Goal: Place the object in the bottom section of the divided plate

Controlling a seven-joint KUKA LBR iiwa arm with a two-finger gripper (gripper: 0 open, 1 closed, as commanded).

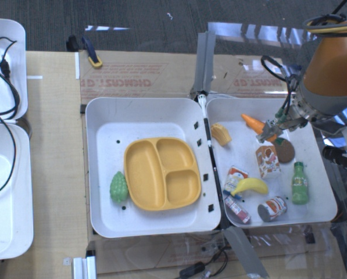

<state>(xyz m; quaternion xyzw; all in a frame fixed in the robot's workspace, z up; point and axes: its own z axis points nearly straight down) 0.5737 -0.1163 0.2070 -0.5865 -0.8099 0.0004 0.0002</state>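
The yellow divided plate [161, 172] lies in the left bin [100, 156], with one long section on its left and two smaller ones on its right, all bare. My gripper [270, 131] hangs low over the right bin [321, 156], at the right end of an orange carrot [251, 122]. The gripper's body hides where it meets the carrot. Just below it stand a small white and orange carton [267, 160] and a brown round piece [285, 151].
A green bumpy item [119, 186] lies left of the plate in the left bin. The right bin also holds a yellow bread-like piece [221, 133], a banana [250, 185], a green bottle [300, 182], a can [272, 208] and a flat packet [236, 207].
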